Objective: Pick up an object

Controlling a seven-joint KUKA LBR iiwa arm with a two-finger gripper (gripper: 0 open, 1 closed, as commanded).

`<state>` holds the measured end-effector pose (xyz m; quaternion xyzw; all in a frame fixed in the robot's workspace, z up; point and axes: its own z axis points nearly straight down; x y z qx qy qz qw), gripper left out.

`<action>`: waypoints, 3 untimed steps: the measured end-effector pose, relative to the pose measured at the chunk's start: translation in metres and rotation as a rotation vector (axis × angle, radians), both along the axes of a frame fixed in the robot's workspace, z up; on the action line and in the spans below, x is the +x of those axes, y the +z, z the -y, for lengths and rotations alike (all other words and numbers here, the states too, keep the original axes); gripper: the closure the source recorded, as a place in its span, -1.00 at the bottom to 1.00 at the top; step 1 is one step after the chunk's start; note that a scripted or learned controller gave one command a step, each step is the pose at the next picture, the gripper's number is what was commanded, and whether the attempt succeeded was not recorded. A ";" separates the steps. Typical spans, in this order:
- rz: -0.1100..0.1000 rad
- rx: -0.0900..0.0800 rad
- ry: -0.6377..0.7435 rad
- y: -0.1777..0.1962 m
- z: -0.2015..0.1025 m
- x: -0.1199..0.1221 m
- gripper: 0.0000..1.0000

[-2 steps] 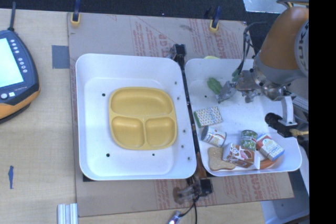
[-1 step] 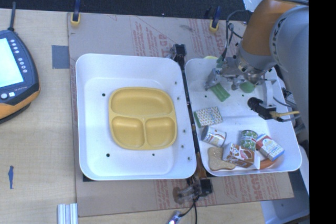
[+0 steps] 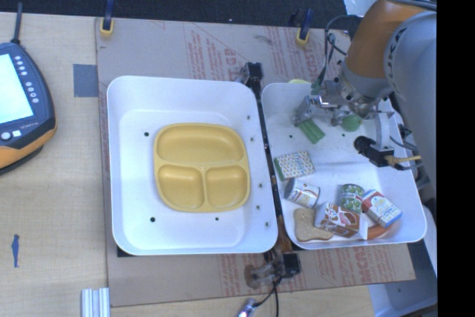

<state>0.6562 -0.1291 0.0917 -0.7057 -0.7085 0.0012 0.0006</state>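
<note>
Gripper [image 3: 318, 106] hanging low in right bin [image 3: 415, 223], just above green block [image 3: 312, 131] — finger state hidden, cannot tell. Nothing lifted yet — grasp and lift remaining, I judge.

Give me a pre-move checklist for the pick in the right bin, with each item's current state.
1. Gripper is over the right bin: ok.
2. Target near the gripper, the green block: ok.
3. Green block between the fingers: cannot tell.
4. Finger opening: cannot tell.
5. Other items, such as the small can and the bread slice, lie away from the gripper: ok.
6. Yellow divided plate sits in the left bin, out of the arm's way: ok.
</note>
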 end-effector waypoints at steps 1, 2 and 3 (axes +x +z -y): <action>-0.003 0.000 0.003 0.000 -0.029 0.000 -1.00; 0.001 0.000 -0.001 0.018 -0.019 0.000 -1.00; -0.002 0.001 -0.001 0.000 -0.002 0.000 -1.00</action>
